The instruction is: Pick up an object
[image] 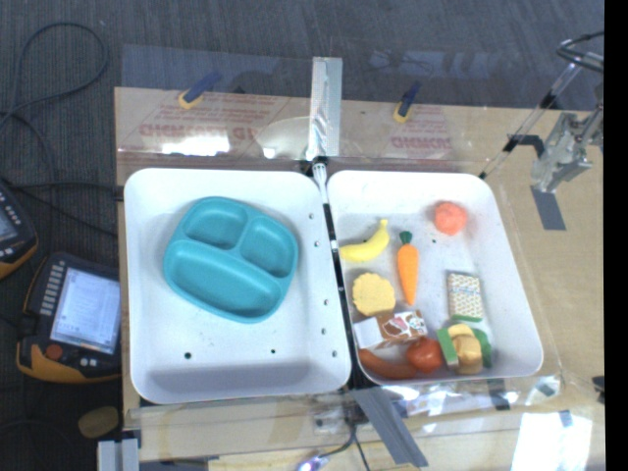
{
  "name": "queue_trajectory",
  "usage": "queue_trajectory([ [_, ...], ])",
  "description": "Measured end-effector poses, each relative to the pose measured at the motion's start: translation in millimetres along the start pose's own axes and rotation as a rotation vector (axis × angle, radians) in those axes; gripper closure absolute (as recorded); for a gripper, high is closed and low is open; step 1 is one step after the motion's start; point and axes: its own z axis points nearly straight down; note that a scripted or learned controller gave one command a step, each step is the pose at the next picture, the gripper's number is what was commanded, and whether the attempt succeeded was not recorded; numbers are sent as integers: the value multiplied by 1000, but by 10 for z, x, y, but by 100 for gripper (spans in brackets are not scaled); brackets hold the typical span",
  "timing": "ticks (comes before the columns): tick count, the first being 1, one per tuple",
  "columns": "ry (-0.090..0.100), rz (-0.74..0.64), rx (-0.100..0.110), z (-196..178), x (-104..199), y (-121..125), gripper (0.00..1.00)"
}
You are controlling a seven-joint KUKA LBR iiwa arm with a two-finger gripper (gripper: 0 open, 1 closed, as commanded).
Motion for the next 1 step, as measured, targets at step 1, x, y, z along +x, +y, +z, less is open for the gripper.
queue_trajectory([
  [1, 0, 0, 0, 2, 0, 0, 0],
])
